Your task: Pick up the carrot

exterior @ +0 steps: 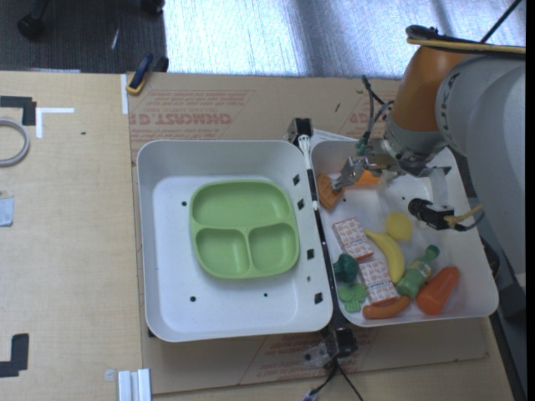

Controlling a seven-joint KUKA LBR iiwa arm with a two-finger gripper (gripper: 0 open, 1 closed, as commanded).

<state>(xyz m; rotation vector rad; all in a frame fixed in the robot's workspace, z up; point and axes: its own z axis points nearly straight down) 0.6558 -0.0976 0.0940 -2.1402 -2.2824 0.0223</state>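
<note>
The carrot (328,193) lies in the right bin (478,306), at the bin's far-left corner, close against the wall it shares with the left bin (159,249). Orange shows on both sides of the gripper (354,174), so I judge its long axis to run from about 8 o'clock to 2 o'clock, passing under the tool. The exposed thick end sits just at 8 o'clock from the gripper, near or touching it. Whether the gripper is released or clenched I cannot tell, and nothing shows the carrot held

The arm comes in from 3 o'clock, orange band high, wrist bent down and pointing toward 8 o'clock, roughly along the carrot rather than across it. A grasp would likely call for turning the wrist

Well apart, toward 5 o'clock, lie a banana (389,255) and a green bottle (415,276). The left bin carries a green divided plate (245,192)
</note>
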